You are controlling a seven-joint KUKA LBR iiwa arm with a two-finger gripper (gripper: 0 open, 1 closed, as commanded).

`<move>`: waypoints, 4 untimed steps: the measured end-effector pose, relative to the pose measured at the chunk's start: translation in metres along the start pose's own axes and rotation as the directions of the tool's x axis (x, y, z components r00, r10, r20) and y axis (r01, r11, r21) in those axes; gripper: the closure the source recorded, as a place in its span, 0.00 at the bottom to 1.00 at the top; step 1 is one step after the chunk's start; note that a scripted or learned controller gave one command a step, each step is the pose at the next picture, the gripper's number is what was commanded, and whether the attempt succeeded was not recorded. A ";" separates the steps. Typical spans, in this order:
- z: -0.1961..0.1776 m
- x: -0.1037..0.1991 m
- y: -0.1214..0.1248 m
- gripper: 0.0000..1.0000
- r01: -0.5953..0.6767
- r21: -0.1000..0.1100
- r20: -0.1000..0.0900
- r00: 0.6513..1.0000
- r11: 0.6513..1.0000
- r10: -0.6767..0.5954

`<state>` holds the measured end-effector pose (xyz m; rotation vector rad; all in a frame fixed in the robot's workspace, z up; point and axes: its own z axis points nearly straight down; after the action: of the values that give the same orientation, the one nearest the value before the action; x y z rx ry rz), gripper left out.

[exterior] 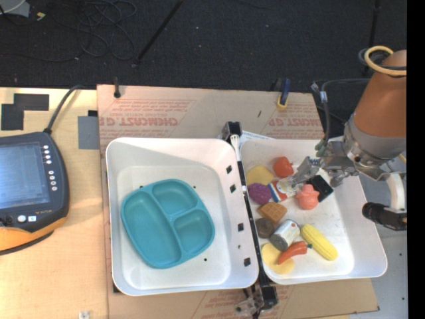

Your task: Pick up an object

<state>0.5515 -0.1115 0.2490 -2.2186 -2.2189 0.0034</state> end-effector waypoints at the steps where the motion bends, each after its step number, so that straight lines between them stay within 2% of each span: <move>1: 0.081 -0.041 -0.013 0.00 -0.004 0.007 0.000 1.000 1.000 0.004; 2: 0.136 -0.060 -0.056 0.00 0.000 -0.016 0.005 1.000 1.000 0.000; 3: 0.162 -0.085 -0.010 0.00 0.003 -0.006 0.003 1.000 1.000 -0.003; 4: 0.161 -0.083 -0.067 0.00 -0.002 -0.001 0.000 1.000 1.000 0.002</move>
<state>0.4840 -0.1947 0.0879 -2.2210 -2.2175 0.0016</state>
